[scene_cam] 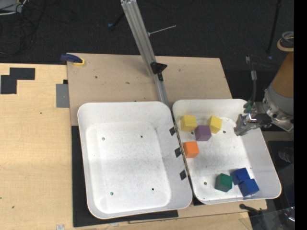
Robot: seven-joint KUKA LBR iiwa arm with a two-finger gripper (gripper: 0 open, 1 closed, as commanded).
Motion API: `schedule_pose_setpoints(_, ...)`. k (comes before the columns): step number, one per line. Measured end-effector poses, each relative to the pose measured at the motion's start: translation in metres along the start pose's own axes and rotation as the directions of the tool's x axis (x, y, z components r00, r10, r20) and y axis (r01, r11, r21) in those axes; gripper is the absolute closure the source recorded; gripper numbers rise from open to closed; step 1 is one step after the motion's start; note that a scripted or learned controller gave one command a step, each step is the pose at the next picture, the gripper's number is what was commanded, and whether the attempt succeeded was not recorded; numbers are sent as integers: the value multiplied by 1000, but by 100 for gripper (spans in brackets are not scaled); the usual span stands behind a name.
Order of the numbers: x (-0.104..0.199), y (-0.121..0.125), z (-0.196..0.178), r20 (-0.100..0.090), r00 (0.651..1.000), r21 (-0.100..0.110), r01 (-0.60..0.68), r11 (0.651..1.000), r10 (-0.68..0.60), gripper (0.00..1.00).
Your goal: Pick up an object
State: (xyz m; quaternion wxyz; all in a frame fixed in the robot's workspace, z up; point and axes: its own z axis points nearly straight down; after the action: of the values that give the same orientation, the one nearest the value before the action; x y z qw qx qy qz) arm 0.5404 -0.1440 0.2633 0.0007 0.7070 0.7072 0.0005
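The gripper (241, 127) hovers at the right bin (268, 163) edge; I cannot tell its state. Next, it must reach 1 block, perhaps the yellow cube (216, 124).

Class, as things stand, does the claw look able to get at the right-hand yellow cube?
Probably yes. The claw sits over the right bin, near the yellow cube, with bare floor between them; the purple cube crowds only its far side.
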Motion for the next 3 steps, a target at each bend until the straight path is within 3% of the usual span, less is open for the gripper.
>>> schedule_pose_setpoints(3,148,72,24,-1,1000,3,3,1000,-3,100)
